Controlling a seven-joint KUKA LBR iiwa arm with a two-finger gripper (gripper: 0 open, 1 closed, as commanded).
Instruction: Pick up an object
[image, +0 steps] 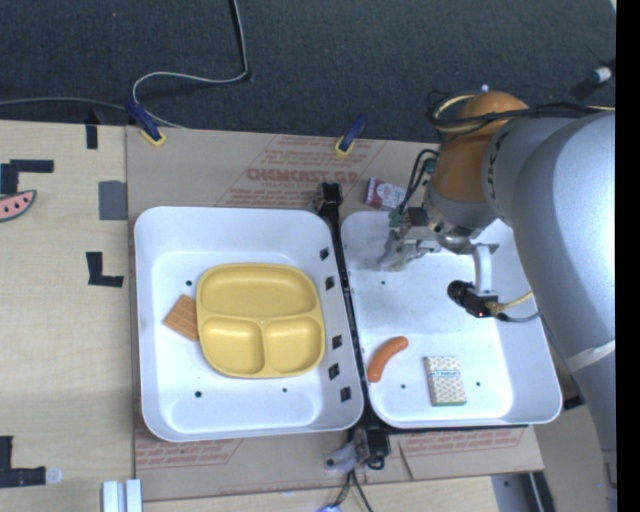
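Tool (398, 250) over right bin (520, 395) (upper part)

Smooth yellow plastic tray (262, 318), glossy white bins (160, 300), matt printed cardboard (290, 172) beneath.

Two white bins (160, 400), one yellow tray (262, 318), one cracker (181, 318), one sausage (387, 357), one small box (445, 380)

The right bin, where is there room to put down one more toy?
In the right bin, bare floor lies in the middle, between the gripper up top and the orange sausage and small box below. The left bin is crowded: the yellow tray fills most of it.
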